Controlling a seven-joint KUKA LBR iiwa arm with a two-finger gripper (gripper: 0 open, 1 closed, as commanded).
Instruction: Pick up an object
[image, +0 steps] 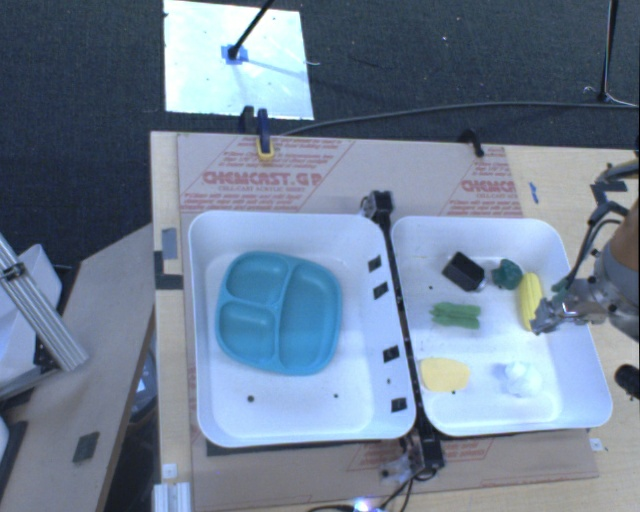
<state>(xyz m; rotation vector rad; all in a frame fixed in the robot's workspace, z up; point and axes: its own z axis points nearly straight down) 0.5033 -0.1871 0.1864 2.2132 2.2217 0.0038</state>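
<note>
The gripper (545, 318), its state impossible to tell, sits just beside the yellow banana (529, 297).

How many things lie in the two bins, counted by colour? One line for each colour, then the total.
Blue: 1, the divided plate
Black: 1, the block
Green: 2, the long green piece and the dark green lump
Yellow: 2, the banana-like piece and the flat yellow piece
White: 1, the white lump
Total: 7
</note>
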